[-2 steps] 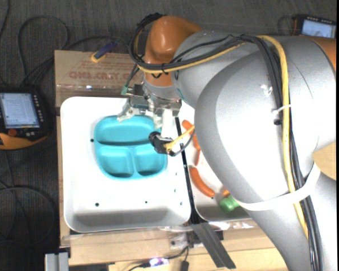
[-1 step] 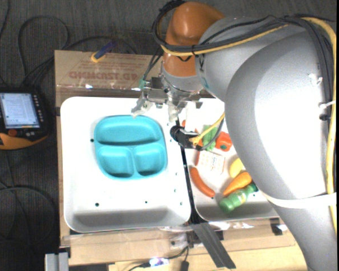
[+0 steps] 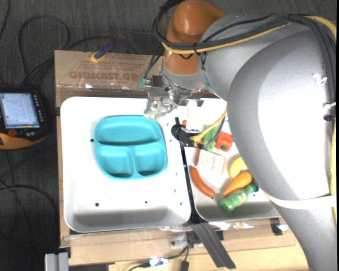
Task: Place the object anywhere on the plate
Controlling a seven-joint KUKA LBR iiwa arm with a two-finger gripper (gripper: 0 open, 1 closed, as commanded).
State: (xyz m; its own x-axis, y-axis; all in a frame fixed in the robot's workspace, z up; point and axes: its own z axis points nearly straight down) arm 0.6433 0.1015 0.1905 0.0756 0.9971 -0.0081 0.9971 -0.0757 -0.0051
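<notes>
Gripper (image 3: 156, 107) sits over the far rim of the left bin (image 3: 79, 208), just beyond the blue plate (image 3: 130, 145); fingers' opening cannot be told, nothing visibly between them; toy items – orange carrot (image 3: 237, 183), sausage (image 3: 202, 183), green piece (image 3: 237, 199) – lie in the right bin (image 3: 254, 212), apart from the fingers; plate bare.

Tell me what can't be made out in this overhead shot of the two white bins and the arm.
- Gripper: too small and blurred in the camera view to tell whether it holds anything.
- Shallow white right bin: its right part is covered by the grey arm.
- Toy foods: the orange carrot and green vegetable run under the arm.
- Blue three-compartment plastic plate: fully visible.
</notes>
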